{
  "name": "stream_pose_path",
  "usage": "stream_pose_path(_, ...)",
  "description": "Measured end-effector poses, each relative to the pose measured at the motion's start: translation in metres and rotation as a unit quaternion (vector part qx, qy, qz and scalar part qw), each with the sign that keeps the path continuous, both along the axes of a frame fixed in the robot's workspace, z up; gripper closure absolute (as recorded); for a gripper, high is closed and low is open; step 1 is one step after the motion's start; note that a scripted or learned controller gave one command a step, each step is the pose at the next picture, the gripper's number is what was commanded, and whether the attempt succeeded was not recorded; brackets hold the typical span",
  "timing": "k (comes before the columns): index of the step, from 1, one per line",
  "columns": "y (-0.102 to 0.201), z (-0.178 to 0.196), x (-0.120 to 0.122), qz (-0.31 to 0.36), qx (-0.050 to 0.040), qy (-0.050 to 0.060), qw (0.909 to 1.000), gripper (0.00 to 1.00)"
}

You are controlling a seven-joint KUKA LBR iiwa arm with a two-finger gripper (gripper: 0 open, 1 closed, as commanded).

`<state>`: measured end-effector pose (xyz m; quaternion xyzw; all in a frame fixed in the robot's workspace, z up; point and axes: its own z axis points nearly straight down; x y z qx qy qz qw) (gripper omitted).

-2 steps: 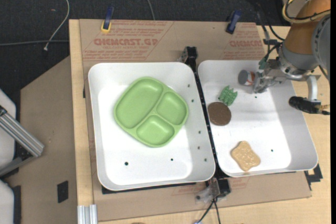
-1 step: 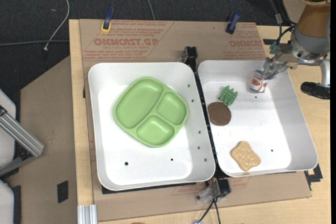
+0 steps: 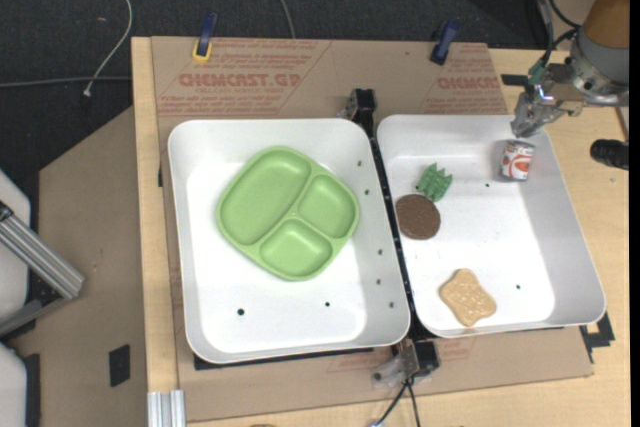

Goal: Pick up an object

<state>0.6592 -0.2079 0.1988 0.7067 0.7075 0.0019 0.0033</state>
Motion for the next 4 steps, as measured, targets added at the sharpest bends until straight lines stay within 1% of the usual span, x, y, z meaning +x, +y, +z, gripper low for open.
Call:
stream_pose_path(1,0.000,0.056,0.002,0.000,-0.0005,-0.001,1.0000,1.00)
stream_pose_path(2,0.052,0.064,-0.009,0.002,0.0024,0.004,1.0000,1.00)
stream_pose_path(3,0.104,0.051,-0.026,0.002,0.0023,0.006,1.0000,1.00)
stream_pose_path(4,0.162,0.052,-0.043,0.002,0.0023,0.005,1.0000,1.00)
